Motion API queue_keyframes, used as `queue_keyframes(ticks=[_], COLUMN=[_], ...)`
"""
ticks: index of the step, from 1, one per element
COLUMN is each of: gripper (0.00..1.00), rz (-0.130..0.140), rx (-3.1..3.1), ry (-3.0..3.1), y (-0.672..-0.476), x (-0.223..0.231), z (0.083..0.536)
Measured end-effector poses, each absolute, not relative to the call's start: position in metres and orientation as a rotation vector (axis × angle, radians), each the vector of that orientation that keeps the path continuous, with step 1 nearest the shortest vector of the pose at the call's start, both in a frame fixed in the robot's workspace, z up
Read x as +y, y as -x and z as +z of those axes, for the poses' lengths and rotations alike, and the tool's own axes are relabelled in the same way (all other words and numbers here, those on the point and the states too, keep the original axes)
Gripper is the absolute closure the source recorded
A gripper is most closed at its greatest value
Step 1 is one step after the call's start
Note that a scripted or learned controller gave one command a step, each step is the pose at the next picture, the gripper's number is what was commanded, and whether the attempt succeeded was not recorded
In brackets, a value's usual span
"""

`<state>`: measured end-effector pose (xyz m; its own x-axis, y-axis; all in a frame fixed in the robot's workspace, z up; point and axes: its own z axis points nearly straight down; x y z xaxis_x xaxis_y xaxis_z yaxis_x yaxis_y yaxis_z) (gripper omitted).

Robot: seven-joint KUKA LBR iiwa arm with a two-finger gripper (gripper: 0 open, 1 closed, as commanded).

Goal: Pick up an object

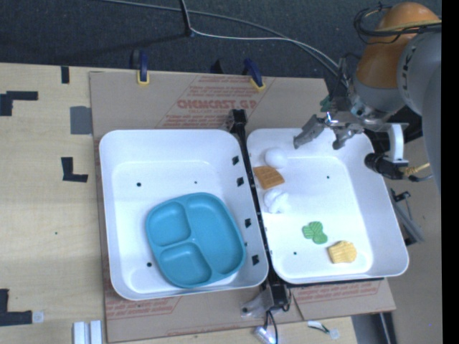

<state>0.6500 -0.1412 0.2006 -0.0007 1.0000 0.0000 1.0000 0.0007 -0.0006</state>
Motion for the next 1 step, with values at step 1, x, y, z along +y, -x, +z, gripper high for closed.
queue_keyframes(ticks=[1], gripper=[0.00], rz=[0.002], rx=[-2.220], ry=[2.220], y=[-0.6131], x=[-0.1369], z=[0.1854])
